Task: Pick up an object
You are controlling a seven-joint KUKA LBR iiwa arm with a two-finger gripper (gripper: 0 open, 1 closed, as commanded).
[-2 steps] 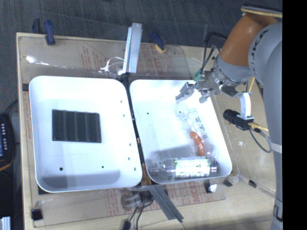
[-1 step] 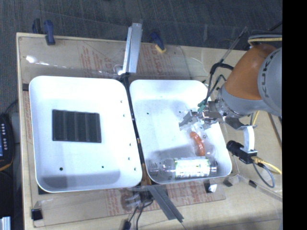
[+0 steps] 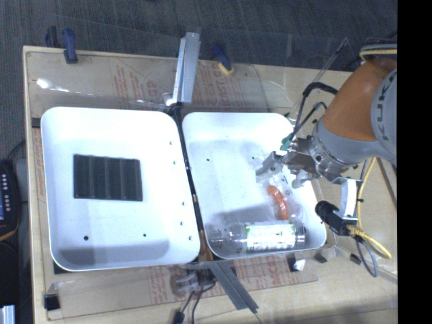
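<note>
Nothing is lifted yet. Gripper (image 3: 275, 173) hangs in the right bin (image 3: 223, 130), just above an orange object (image 3: 279, 202); I cannot tell its state. A clear bottle (image 3: 260, 237) lies beyond the orange object, along the bin's near wall. Grasp and lift remain.

Feed on my end is evenly lit from overhead, fairly bright. Both white bins run close to blown out: left bin (image 3: 108, 181) shows almost no surface texture, right bin (image 3: 229, 147) likewise on its far wall. Soft shadow pools along the near inside edge of the left bin, grey and diffuse, no hard edges. Clear bottle (image 3: 260, 237) throws small specular glints. Thin bright streaks of glare on the transparent sheet over the bench (image 3: 101, 90) at the far side. Dark floor at top is noisy and low contrast. Overall slightly soft, low resolution; fine detail around the gripper (image 3: 280, 171) smears together.
</note>
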